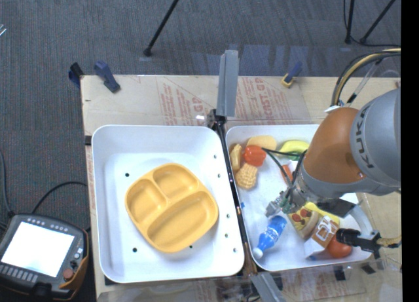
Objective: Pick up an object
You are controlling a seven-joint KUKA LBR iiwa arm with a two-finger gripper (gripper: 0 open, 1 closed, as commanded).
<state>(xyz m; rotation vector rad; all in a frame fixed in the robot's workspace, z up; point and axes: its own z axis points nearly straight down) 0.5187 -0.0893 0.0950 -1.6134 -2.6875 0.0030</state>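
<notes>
From the camera view, the gripper hangs low in the right bin, in the lower middle of that bin, under the orange band of the arm that fills the frame's right side. Whether it is released or clenched I cannot tell; nothing is visibly between its tips.

The nearest candidate is the blue bottle, lying just below and a little left of the gripper, apart from it. Its long axis runs on a diagonal, white cap toward the lower left, base toward the upper right, so the base end points almost at the gripper. A short drop down-left would probably bring the tips over it, closing across the diagonal.

Crowding it on the right are a small printed packet and an orange carton, with a red round thing beyond. Toward the upper left of the bin sit a corn cob, a tomato and a banana, well apart from the gripper.

The left bin holds a yellow divided plate, far from the action
</notes>
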